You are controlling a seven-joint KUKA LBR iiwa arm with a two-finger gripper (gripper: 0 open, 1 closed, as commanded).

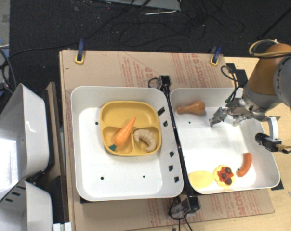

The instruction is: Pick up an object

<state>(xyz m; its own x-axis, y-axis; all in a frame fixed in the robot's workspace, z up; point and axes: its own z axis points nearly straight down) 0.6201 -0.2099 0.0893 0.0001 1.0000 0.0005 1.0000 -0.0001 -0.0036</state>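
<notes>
Front of right bin (268,146): a yellow slice (199,178), a small pizza piece (224,174) and a sausage (244,164) are seen along the near edge.
Drumstick (191,109): laid near the far left corner of the right bin.
Gripper (218,119): placed just right of the drumstick, fingers spread apart, nothing held.
Left bin (87,143): a yellow divided plate (112,114) is placed there, with a carrot (124,132) and a shrimp (145,138) on it.

A grey arm (286,83) with a wide orange band (263,76), black cables and a metal tool (221,117).
</notes>
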